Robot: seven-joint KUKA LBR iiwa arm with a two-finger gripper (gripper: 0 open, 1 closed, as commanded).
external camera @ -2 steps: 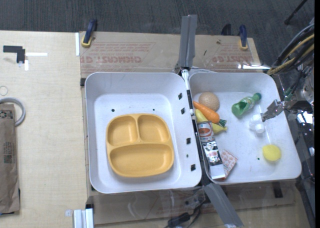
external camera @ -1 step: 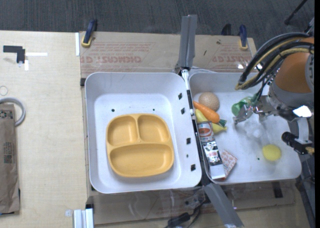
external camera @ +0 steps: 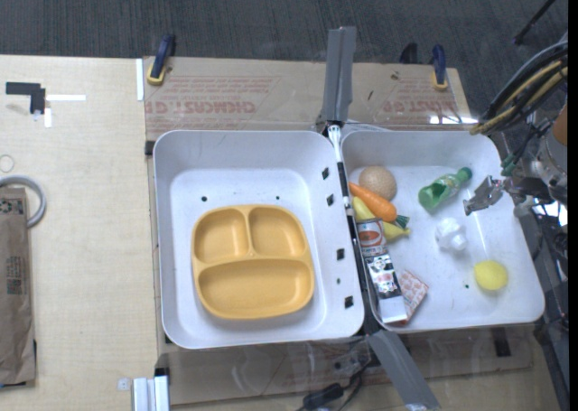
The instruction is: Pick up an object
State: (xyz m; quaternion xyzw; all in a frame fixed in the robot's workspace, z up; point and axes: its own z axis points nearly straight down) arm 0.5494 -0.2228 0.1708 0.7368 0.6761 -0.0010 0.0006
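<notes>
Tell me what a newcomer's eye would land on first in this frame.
Probably the yellow divided plate, alone in the left bin. Next, the clutter in the right bin: an orange carrot lying by the divider, a green bottle toward the back, and a yellow ball near the front right. The pincer hangs over that bin's right side, beside the bottle.

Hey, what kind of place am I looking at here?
Probably a robotics lab's picking bench: two white bins clamped side by side, toy food like a carrot and a yellow divided plate, a gripper reaching in.
</notes>
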